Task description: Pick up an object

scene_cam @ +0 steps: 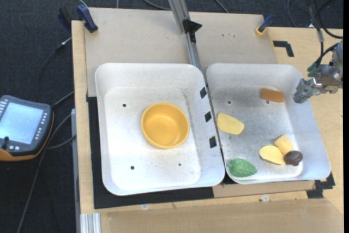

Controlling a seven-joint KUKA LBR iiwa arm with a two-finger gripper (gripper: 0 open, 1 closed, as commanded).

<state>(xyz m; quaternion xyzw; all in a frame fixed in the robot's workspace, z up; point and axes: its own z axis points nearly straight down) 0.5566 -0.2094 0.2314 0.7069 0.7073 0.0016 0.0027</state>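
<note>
White plastic bins are sitting side by side: the left bin (109, 84) is holding a yellow bowl (165, 125), the right bin (319, 144) a scatter of small items. At the frame's right edge the gripper (303, 91) is hovering over that bin's rim; how far its fingers are parted cannot be told, and nothing is showing between them. Nearest, just left of it, an orange block (272, 95) is lying flat. Judging from here, a descent risks striking the rim or skidding off so low a piece.
</note>
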